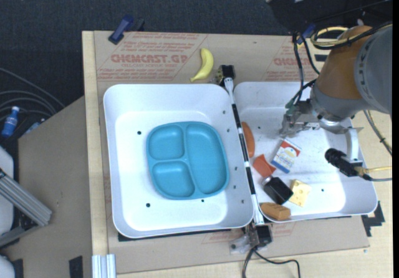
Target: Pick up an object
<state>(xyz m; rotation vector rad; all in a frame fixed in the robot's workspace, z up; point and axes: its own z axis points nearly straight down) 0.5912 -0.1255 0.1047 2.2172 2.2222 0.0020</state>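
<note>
the bench holds 2 white bins side by side. the left bin [118, 108] contains a blue sectioned plate [186, 159] at its centre. the right bin [365, 196] contains the loose objects. an orange elongated item [249, 138] lies against the divider at 9 o'clock in this bin. a small red piece [261, 164] sits just beside it toward 5 o'clock. a white and blue carton [286, 156] lies near the bin centre. a black block [277, 190] and a yellow cheese wedge [300, 194] lie touching at 6 o'clock, with a brown bread-like item [275, 211] at the near rim. the arm [355, 71] enters from 3 o'clock. the gripper [294, 122] is low over the bin at 11 o'clock from the carton; jaw state cannot be determined. a banana [203, 65] lies on the board beyond the left bin at 12 o'clock.
</note>
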